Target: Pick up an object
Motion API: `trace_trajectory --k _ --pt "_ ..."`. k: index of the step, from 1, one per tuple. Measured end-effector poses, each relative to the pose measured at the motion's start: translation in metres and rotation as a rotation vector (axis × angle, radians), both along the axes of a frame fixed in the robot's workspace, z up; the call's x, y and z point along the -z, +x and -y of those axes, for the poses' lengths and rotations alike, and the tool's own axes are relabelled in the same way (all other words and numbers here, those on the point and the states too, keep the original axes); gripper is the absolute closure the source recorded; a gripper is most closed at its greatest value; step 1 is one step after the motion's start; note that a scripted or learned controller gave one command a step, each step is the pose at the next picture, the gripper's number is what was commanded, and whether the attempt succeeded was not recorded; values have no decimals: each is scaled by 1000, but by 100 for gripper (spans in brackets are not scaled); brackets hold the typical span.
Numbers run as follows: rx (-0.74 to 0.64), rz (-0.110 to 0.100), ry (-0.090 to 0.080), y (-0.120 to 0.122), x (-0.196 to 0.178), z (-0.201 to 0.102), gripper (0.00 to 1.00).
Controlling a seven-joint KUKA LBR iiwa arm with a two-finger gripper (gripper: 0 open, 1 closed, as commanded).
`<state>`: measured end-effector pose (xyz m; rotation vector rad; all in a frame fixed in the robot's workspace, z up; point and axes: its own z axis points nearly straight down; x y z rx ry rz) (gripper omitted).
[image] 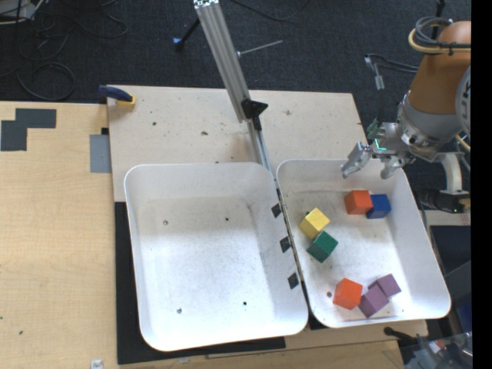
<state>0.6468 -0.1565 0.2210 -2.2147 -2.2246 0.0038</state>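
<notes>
Two white bins on a speckled wooden bench, dark carpet beyond.
Gripper [372,163] hangs spread, grasping nothing, over the right bin [430,260].

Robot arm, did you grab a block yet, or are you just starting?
Nothing is picked up yet. The gripper hangs open over the back of the right bin with nothing between its fingers. Nearest below it sit an orange block and a blue block. Coming down, closing on one and lifting are left.

Seven blocks in right bin [430,283]: orange [357,202] touching blue [378,206]; yellow [314,223] above green [323,246]; orange [347,294] beside two purple [380,294], lower right.
</notes>
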Motion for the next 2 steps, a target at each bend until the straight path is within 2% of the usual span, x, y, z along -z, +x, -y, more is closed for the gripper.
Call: trace_trajectory --k 2 --pt "4 -4 1 -12 90 -3 0"
